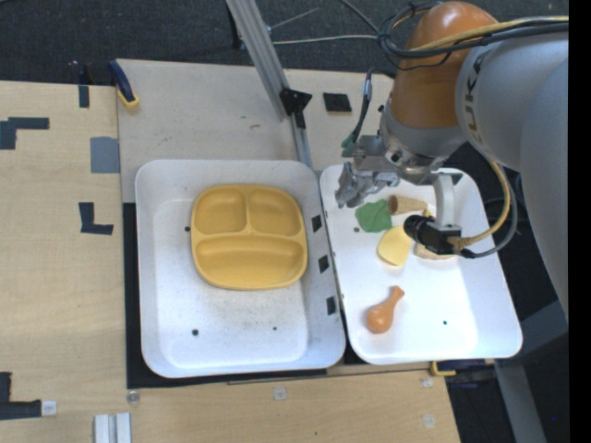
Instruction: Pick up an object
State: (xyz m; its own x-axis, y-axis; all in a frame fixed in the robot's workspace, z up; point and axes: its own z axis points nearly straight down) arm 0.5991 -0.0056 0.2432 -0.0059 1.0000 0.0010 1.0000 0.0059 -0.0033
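**Evidently: gripper low over the right bin, nothing lifted yet**

Nearest the camera, in the right bin [480, 340], an orange drumstick-shaped toy [384, 310] is seen lying alone on the white floor, well apart from the rest. Further back, a pale yellow piece [394, 246] is found, and just beyond it a green piece [374, 217], the two close together or perhaps touching at their edges. A small tan piece [404, 205] is set just beside the green one, toward the arm. In the left bin [157, 275] a yellow divided tray [248, 235] is laid flat.

Furthest back, the gripper [355, 187] is held low at the right bin's back left corner, just beside the green piece. Whether it is spread or closed cannot be told, and no object can be seen in its grasp.

The green piece is judged the likeliest target. For a clean grasp, the gripper would best be centred over that piece alone, so that the yellow and tan neighbours are not caught or pushed. The bin wall near the corner should be cleared during descent. Closure should be made only once the piece is straddled, and the lift taken straight up.
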